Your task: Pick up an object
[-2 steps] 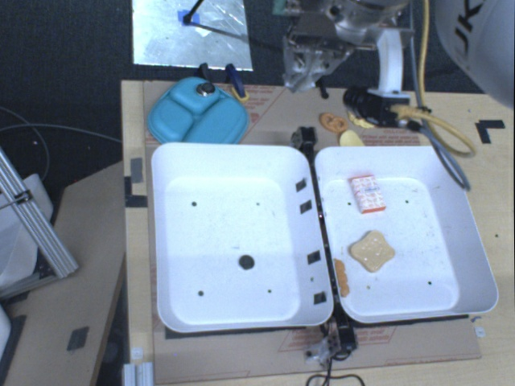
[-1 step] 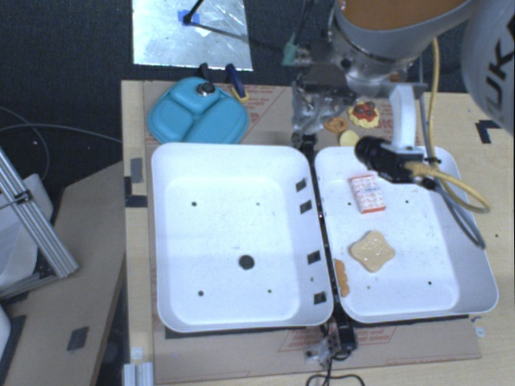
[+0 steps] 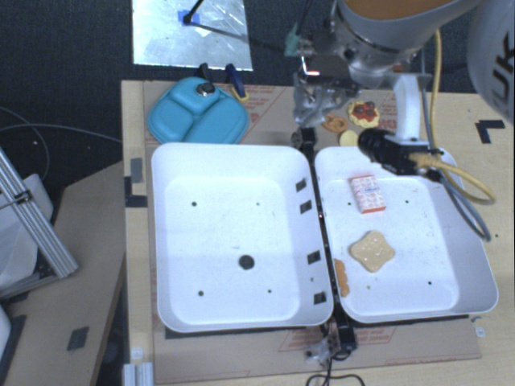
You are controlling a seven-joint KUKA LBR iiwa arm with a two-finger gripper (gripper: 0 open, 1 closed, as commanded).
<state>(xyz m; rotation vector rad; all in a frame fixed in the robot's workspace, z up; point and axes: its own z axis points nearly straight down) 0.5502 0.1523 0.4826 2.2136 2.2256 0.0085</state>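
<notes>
Toast-shaped object (image 3: 372, 251) is lying mid right bin (image 3: 475, 288); gripper (image 3: 309, 111) is hovering past its far-left corner, finger state indiscernible.

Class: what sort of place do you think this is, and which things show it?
Probably a robotics lab test bench: a robot arm with trailing cables reaches over two white bins of toy food, beside aluminium framing.
</notes>
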